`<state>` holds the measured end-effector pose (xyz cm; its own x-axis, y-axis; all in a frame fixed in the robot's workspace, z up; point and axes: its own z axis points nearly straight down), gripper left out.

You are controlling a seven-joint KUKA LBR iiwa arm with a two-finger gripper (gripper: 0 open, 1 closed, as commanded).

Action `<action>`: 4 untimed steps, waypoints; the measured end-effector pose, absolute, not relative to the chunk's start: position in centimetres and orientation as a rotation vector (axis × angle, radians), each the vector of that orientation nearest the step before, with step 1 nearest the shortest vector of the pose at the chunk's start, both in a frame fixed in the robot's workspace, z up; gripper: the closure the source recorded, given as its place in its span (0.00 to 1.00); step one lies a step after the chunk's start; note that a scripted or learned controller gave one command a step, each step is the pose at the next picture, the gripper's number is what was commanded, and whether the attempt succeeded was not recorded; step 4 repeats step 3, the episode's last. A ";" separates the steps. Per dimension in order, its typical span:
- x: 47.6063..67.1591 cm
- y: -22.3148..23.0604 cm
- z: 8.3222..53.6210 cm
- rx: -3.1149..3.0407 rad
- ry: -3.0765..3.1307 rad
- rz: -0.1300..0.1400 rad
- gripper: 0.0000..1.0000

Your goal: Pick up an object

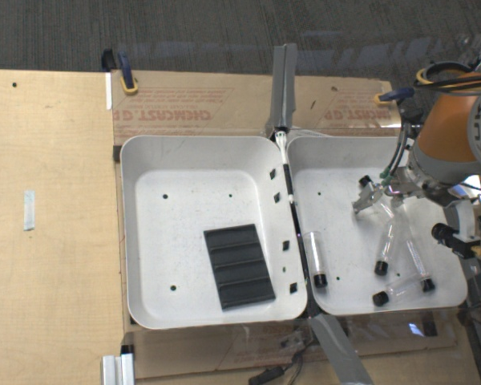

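A black ridged block (239, 265) lies flat in the left bin (144, 175), toward its front. Several clear tubes with black caps lie in the right bin (329, 175). One tube (313, 257) rests along that bin's left wall, and a loose cluster (401, 267) sits at the front right. My gripper (373, 200) hangs over the right bin's back right part, just above the top end of the tube cluster. It hangs from the grey arm with the orange band (453, 127). Nothing visible is held in it.
A grey divider post (284, 87) stands at the back between the bins. Cardboard (192, 107) lies behind the bins and bare wood bench (48, 215) to the left. Cables and arm hardware (457, 239) crowd the right bin's right rim.
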<state>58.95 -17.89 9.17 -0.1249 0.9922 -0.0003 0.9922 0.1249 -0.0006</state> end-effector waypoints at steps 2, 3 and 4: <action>62.8 -15.5 13.5 -2.083 -2.353 0.001 1.00; 65.9 -11.4 19.6 -2.125 -2.316 0.002 1.00; 65.9 -11.4 19.6 -2.125 -2.316 0.002 1.00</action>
